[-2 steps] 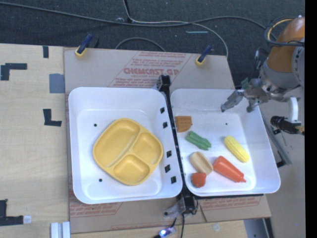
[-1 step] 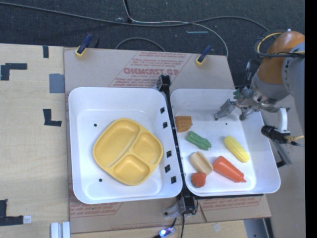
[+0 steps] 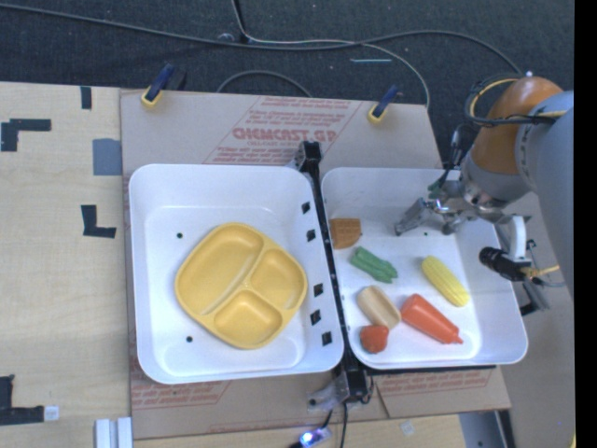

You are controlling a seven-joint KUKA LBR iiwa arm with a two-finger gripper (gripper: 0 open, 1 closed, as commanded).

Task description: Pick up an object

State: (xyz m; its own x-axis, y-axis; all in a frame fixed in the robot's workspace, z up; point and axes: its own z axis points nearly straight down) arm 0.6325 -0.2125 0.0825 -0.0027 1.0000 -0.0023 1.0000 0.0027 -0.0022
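Camera view looks down on the surface, where the right shallow white plastic bin point(image 3: 485, 343) serves as landmark. Inside it lie a green toy pea pod point(image 3: 374, 265), a yellow corn cob point(image 3: 445, 280), an orange carrot point(image 3: 431, 319), a tan hot-dog bun point(image 3: 378, 305), a red tomato point(image 3: 374, 338) and a brown bread slice point(image 3: 345, 232). Over the bin's far right part hangs the gripper point(image 3: 417, 216), splayed, nothing between its fingers. Left of this bin, another holds a yellow divided plate point(image 3: 241, 284).

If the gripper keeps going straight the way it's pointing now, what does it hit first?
Probably bare floor of the right bin. The gripper points left and down; beyond it lies the brown toast piece, though depth is hard to judge.
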